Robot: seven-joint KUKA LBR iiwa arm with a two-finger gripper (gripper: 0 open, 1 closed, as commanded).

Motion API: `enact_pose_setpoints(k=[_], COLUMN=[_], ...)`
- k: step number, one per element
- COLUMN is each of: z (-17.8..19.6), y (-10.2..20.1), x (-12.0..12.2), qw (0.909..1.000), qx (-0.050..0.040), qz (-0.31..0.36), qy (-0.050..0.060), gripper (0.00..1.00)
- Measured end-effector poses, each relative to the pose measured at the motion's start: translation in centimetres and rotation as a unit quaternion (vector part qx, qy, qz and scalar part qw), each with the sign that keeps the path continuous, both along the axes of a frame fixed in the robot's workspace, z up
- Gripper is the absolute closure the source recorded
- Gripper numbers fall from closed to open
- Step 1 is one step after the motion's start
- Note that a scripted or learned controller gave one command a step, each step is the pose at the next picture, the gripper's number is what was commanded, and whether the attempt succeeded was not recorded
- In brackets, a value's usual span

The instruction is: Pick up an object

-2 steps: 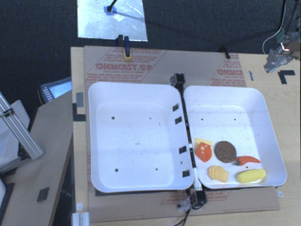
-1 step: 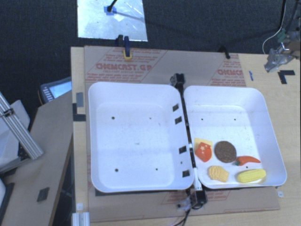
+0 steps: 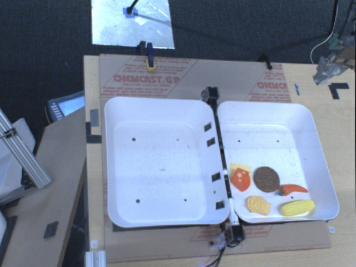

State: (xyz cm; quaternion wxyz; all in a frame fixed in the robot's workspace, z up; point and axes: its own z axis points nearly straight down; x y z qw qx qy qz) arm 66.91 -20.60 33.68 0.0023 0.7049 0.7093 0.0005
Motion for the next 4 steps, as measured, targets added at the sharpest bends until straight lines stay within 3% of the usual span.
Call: enact_pose_setpoints(k=[4], z=[0.63], y=[0.00], x=[0.00], qw=[1.0000], qx=[0.0000], qz=[0.000], qy=[0.000], gripper=[1.00])
